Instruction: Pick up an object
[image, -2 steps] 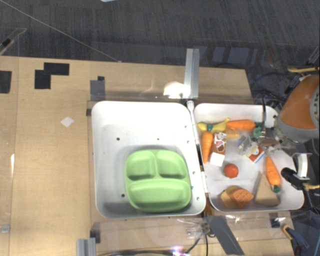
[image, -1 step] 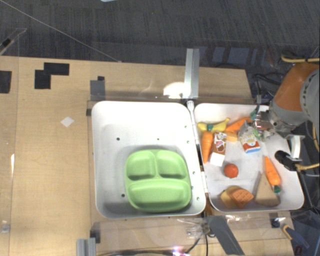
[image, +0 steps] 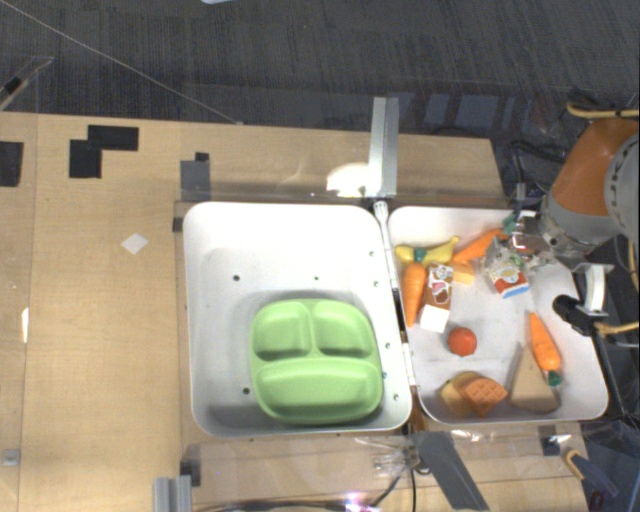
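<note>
Nothing lifted yet: small crinkly red-and-white packet (image: 508, 276) lies in the right white bin (image: 590, 400), near its back edge among toy carrots and a red ball. Pincer (image: 522, 238) just above it; can't tell its state. Grasp and lift remain

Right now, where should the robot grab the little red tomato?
Probably across the middle of the red tomato, coming straight down from above. It is round and sits apart from the other toys on the right bin's floor, leaving free space on each side.
</note>
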